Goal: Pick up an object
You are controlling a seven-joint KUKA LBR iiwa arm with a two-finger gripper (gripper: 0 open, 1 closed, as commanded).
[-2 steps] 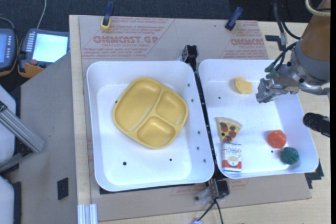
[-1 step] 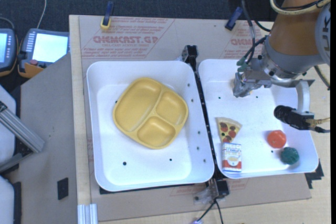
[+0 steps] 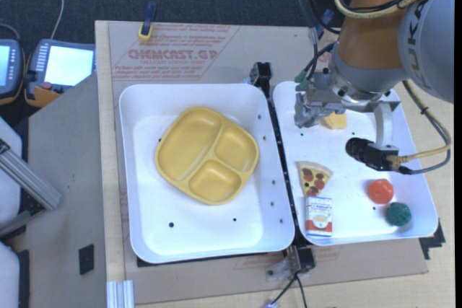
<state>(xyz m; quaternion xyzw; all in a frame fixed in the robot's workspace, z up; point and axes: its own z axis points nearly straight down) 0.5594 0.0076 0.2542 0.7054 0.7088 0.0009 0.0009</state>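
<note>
Board print: red letters reading "CHEMCAST G.P" on the brown board (image 3: 177,50) under the bins, up and to the left of the claw (image 3: 312,114); the smaller red lines around it are too blurred to read.
Arm marking: dark letters "KU" on the grey arm (image 3: 433,18), above and right of the claw.
Packet label: the small red-and-white packet (image 3: 320,216), below the claw, carries print too small to read.

toy foods (image 3: 315,178) in right bin (image 3: 422,177)

Bright, even light falls from overhead, and shadows stay soft and short. The two shallow white plastic bins (image 3: 137,155) are close to washed out, with mild glare on their floors. The glossy orange band of the arm (image 3: 382,3) carries a highlight. Focus is slightly soft throughout; the dark floor at the far left looks dim.
</note>
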